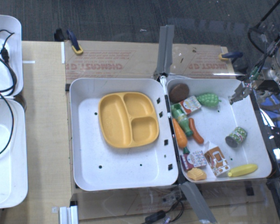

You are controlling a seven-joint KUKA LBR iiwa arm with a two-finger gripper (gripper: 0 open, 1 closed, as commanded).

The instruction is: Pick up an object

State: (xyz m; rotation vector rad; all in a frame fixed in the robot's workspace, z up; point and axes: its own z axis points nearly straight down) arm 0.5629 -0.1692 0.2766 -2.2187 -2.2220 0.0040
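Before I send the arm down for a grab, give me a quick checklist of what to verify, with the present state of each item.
1. Things to pick lie in the right bin: ok; the can, banana, carrot and others are there.
2. A target stands apart from its neighbours: ok; the can has bare floor around it.
3. Gripper is over the right bin: ok, near its upper right corner, away from the can.
4. Gripper carries nothing: ok, nothing shows between its tips.
5. Finger opening: cannot tell, too small and blurred.
6. Left bin stays out of the path: ok; it holds only the yellow tray.
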